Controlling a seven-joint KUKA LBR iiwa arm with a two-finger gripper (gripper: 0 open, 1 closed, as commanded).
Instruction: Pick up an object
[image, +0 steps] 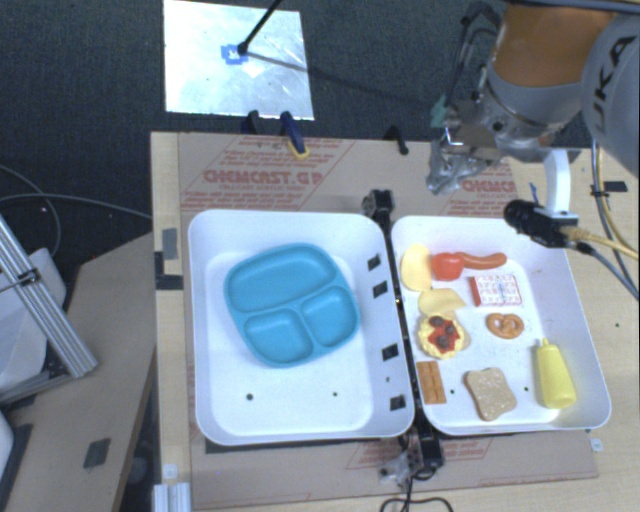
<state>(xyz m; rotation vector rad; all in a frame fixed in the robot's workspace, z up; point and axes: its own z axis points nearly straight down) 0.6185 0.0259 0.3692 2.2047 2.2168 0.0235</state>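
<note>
Several light toy foods lie beside the blue tray (290, 303); the rigid mustard bottle (554, 374) suits a mid-body pinch; gripper (447, 177) state unclear.

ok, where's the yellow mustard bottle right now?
In the right bin, near its front-right corner: the mustard bottle lies just right of the toast slice and below the pretzel.
</note>
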